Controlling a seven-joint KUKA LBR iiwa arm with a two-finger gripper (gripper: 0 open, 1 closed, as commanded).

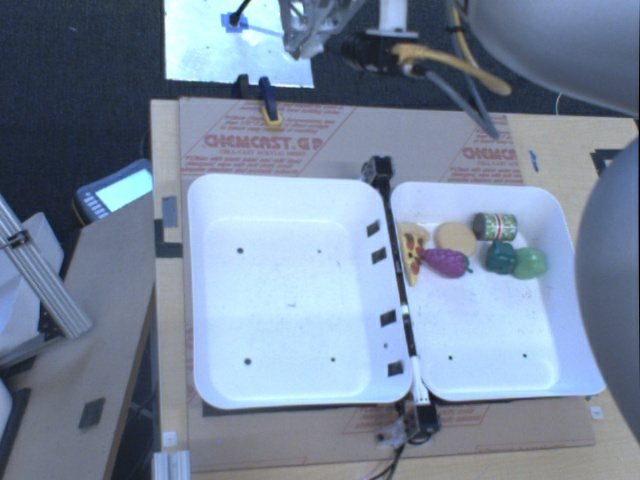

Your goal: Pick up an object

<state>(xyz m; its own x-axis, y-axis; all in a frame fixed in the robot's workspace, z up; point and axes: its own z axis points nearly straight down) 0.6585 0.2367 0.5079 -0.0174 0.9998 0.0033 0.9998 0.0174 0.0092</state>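
Several small objects lie in the far part of the right bin (500,368). A pizza slice (411,246) rests beside the divider. To its right are a purple eggplant (446,261) and a tan round piece (456,236). Further right, a small can (495,226) lies on its side above a teal object (500,258) and a green one (531,262). My gripper (305,28) hangs high above the bench's far edge, well away from both bins, with nothing seen in it.
The left bin (280,298) sits next to the right one, with black clips (380,258) along the shared divider. The grey arm (560,18) crosses the top right. A metal plate (210,28) lies beyond the bench. A device (115,196) sits at the left.
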